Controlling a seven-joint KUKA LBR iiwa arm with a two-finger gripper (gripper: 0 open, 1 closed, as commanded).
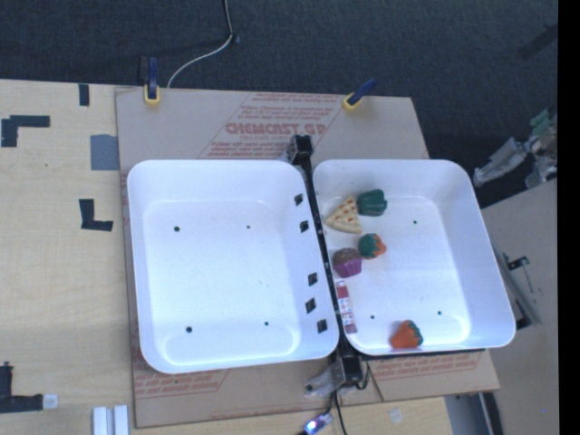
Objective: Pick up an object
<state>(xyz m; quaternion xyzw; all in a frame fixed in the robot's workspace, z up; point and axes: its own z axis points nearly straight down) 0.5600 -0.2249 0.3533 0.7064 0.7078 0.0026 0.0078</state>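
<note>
Right bin [453, 243]: holds every object.
Far cluster: pizza slice [343, 216], green pepper [372, 203].
Middle: purple piece [347, 262], orange-green piece [371, 246].
Near edge: orange pepper [406, 335].
Gripper state: cannot tell.

White bins [217, 175]; green pepper [372, 203]; yellow pizza slice [343, 216]; purple toy [346, 262]; orange-red, green-topped toy [406, 335].

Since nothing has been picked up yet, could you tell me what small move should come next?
Probably bring the arm in over the right bin, above the orange-red toy: it lies apart from the others near the front wall, while the remaining pieces cluster by the divider.
</note>
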